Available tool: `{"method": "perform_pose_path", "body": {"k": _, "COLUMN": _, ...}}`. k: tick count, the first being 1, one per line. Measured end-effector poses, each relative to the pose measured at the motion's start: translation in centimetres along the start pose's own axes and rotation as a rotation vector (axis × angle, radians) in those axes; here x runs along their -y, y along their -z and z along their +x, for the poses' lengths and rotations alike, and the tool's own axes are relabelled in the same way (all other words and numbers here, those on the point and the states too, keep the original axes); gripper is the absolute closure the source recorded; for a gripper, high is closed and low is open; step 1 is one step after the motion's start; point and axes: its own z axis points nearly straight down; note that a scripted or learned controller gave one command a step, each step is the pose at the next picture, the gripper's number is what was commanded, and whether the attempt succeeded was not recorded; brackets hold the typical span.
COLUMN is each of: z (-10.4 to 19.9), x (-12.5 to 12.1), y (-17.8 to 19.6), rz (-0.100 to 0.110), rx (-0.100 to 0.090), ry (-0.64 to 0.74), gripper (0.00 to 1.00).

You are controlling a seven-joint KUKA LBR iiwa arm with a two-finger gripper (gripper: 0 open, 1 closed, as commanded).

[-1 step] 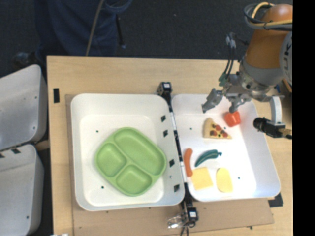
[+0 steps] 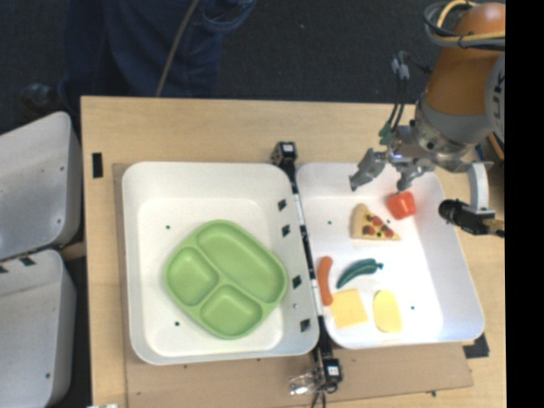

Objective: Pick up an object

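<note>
The right bin (image 2: 450, 296) holds several toy foods. A red piece (image 2: 401, 204) lies near its back. Beside that is a pizza slice (image 2: 372, 225). Further forward are a dark green pepper (image 2: 359, 271), an orange sausage (image 2: 325, 280), a yellow cheese square (image 2: 348, 308) and a pale yellow oval (image 2: 387, 310). My gripper (image 2: 388, 173) hangs over the back of this bin, just above and left of the red piece. Its fingers (image 2: 366, 170) are spread open with nothing between them.
The left bin (image 2: 144, 228) carries a green divided plate (image 2: 225, 277). A black-clipped divider (image 2: 297, 228) runs between the bins. The arm's orange band (image 2: 476, 24) and grey wrist rise at the right. White chairs stand off the bench's left side.
</note>
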Motion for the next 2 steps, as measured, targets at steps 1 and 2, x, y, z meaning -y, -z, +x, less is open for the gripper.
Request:
{"method": "perform_pose_path", "body": {"k": 1, "z": 0.0, "x": -0.6, "y": -6.1, "rz": 0.005, "rx": 0.001, "ry": -0.002, "gripper": 0.0}}
{"method": "perform_pose_path", "body": {"k": 2, "z": -0.3, "x": -0.6, "y": -12.4, "rz": 0.004, "rx": 0.001, "ry": -0.003, "gripper": 0.0}}
